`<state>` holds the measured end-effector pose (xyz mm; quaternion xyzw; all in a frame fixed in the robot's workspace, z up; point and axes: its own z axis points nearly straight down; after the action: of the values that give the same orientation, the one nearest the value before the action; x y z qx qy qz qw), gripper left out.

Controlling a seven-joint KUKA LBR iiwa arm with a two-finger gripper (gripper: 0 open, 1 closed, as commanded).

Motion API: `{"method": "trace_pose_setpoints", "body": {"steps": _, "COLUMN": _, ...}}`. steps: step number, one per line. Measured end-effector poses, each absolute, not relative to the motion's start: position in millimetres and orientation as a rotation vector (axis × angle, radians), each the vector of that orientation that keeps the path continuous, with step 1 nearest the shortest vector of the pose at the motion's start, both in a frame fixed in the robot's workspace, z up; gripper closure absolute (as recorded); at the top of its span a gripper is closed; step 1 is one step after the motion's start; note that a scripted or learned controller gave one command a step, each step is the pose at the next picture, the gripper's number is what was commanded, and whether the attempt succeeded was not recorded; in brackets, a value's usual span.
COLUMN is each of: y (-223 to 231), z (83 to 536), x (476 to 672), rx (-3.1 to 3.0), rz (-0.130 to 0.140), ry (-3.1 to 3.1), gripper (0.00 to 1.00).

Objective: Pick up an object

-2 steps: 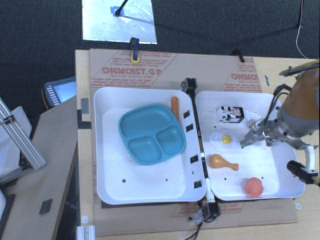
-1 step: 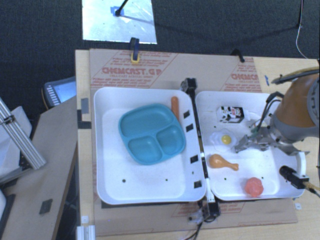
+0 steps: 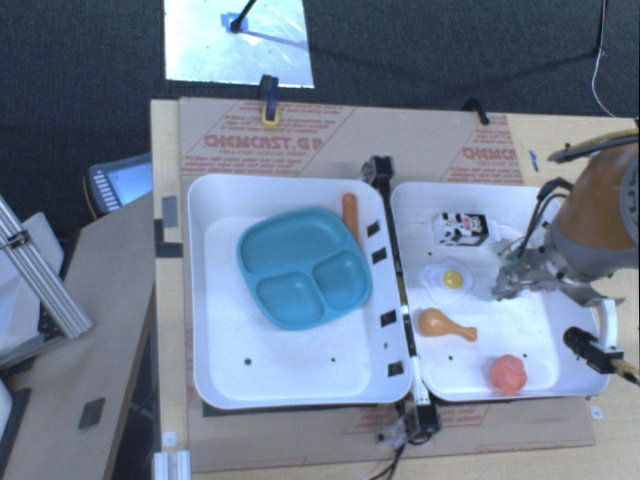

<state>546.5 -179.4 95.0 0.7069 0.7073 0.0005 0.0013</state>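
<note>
In the right bin [image 3: 540, 203] lie a fried egg toy [image 3: 450, 279], an orange drumstick toy [image 3: 446, 324], a pink-red ball [image 3: 508, 373] and a small black-and-white carton [image 3: 460, 229]. My gripper [image 3: 508, 284] hangs low over the right bin's floor, just right of the egg and above the drumstick. Nothing shows between its tips. The orange-banded arm comes in from the right edge.
The left bin [image 3: 215, 368] holds a blue sectioned plate [image 3: 304, 266], with an orange sausage-like stick [image 3: 350, 214] at its upper right. A black divider strip [image 3: 392, 278] runs between the bins. Cardboard lies under both bins.
</note>
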Motion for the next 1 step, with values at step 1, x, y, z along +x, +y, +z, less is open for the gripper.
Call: {"method": "trace_pose_setpoints", "body": {"steps": 1, "y": -177.0, "z": 158.9, "x": 551.9, "rx": 2.211, "rz": 0.006, "ry": 2.222, "gripper": 1.00}}
